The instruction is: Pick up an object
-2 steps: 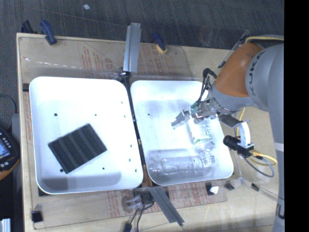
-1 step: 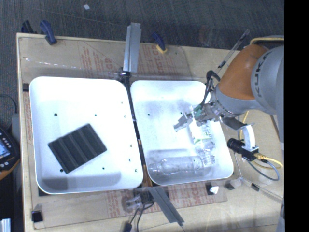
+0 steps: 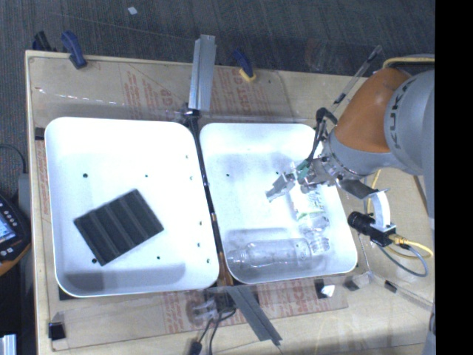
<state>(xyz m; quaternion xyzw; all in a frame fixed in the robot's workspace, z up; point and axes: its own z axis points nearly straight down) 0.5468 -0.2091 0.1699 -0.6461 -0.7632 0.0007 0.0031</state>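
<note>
- Grey metal makes up the hand [image 3: 284, 185], which reaches in from the right over the right bin [image 3: 222, 198]; whether it is released or clenched I cannot tell from this slant, and nothing can be seen gripped in it.
- Just below and right of the hand lies a small clear bottle [image 3: 310, 211] with a pale label, running down toward the bin's right wall. It looks like thin plastic, so I judge it light, springy under pressure and slick on its curved sides.
- Across the bin's near edge lies a larger clear bottle [image 3: 270, 251] on its side, its right end close to the small bottle's lower end. It is see-through and hard to outline against the white floor; probably empty, hence light and apt to roll.
- For either bottle, the best hold would seem to be across the middle of the body, squarely over its width, since a grip near a rounded end could squirt it away.
- Well apart, in the left bin [image 3: 59, 168], a flat dark ribbed pad [image 3: 118, 225] lies at an angle; it looks low and would be awkward to pinch.
- Both bins sit on the wooden worktop [image 3: 111, 76].
</note>
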